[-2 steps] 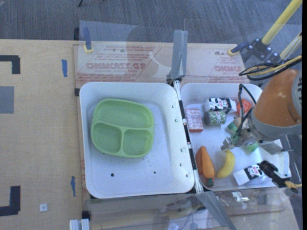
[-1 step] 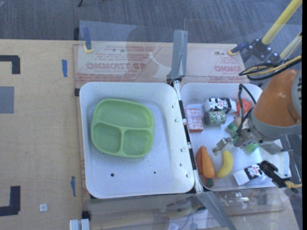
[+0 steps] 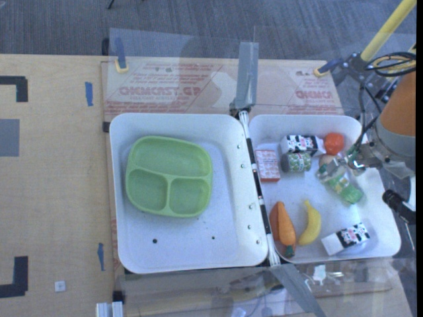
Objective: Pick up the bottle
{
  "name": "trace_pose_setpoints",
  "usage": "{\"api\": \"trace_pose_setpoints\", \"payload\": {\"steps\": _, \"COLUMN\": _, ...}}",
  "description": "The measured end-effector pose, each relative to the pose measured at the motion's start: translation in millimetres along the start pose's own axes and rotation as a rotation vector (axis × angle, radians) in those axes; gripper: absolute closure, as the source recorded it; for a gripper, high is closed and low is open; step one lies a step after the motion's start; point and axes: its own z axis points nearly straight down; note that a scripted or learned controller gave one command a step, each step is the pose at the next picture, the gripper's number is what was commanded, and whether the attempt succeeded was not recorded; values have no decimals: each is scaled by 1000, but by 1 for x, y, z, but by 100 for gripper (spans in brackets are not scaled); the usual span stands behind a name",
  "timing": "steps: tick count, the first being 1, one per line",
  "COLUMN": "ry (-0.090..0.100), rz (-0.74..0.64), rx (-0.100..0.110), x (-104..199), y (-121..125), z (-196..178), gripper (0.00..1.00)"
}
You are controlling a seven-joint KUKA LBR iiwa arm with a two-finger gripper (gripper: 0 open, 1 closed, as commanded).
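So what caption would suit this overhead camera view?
Robot hand near a clear bottle in the right bin among toy food.

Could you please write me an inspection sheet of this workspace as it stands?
Surface: wooden bench bearing two white bins, left bin, right bin.
Job's things: clear bottle lying at the right bin's right side.
Clutter: green divided plate in left bin; carrot, banana, red box, two cow-print cartons and a red-orange fruit in right bin.
Grippers: gripper beside the bottle; finger state unclear.
Cables: black cables by the arm.
Surroundings: grey floor, yellow pole.
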Motion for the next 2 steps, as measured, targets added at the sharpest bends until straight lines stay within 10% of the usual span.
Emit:
{"api": "trace_pose_setpoints", "payload": {"steps": 1, "ry": 3, "rz": -82, "rx": -2, "x": -26, "y": 29, "z": 48, "gripper": 0}}
{"api": "trace_pose_setpoints", "payload": {"steps": 2, "ry": 2, "rz": 156, "rx": 0, "x": -36, "y": 80, "z": 30, "gripper": 0}}
